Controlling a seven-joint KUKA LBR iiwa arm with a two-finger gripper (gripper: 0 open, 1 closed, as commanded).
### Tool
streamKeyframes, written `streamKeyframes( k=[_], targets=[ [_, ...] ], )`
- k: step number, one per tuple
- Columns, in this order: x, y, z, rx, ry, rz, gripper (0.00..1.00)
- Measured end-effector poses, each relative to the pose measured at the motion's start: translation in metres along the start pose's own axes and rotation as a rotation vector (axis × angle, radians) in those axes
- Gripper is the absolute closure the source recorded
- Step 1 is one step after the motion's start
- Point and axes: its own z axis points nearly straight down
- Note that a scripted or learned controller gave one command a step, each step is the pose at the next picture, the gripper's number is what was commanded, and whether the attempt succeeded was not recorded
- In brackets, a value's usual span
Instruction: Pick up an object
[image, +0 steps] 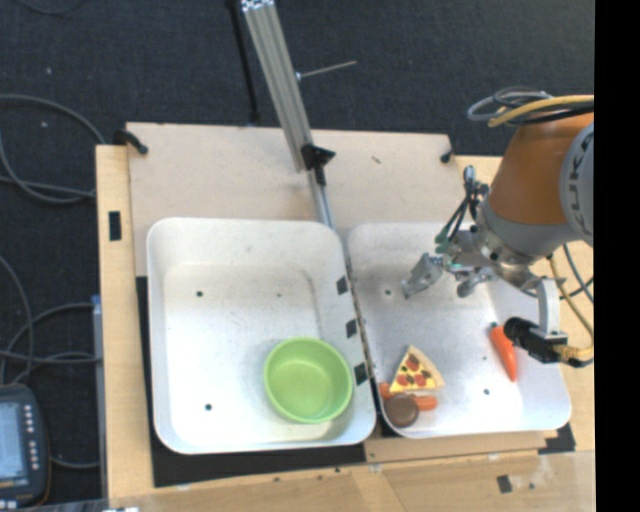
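In the right bin (400, 245), my gripper (438, 287) hangs above the bin's upper middle, open, with nothing between its fingers. A toy pizza slice (415, 372) lies near the bin's front left, below and left of the gripper. A brown round piece (402, 410) sits just in front of the slice, touching a small orange piece (427, 403). An orange carrot (504, 352) lies at the right side of the bin, partly beside a black part of the arm. A green bowl (308, 379) stands in the left bin's front right corner.
The left bin (200, 300) adjoins the right bin along a shared wall. A slanted metal post (290, 100) rises from the bench behind the bins. The arm's orange band (535, 170) hangs over the right bin's back right.
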Motion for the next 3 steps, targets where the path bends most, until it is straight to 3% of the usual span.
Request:
streamKeyframes(
  k=[1,2,3],
  targets=[
    [0.000,0.000,0.000,0.000,0.000,0.001,0.00],
    [-0.005,-0.011,0.053,0.008,-0.003,-0.001,0.00],
    [-0.010,-0.006,0.097,0.007,-0.003,0.000,0.00]
  ],
)
